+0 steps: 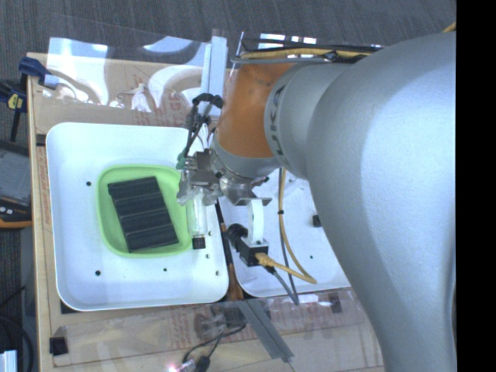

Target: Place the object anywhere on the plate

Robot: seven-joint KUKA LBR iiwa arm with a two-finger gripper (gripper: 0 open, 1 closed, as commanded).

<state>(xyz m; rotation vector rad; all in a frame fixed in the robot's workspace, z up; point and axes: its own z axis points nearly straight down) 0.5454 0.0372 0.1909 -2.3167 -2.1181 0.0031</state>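
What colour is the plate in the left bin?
Light green plate, seen in the camera view.

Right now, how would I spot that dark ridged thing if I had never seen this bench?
Find the left white bin, the one not covered by the big grey arm. In its middle lies a lime-green plate with rounded corners. The dark ridged block lies flat on that plate, a near-black rectangle crossed by grooves, the only dark thing on the green.
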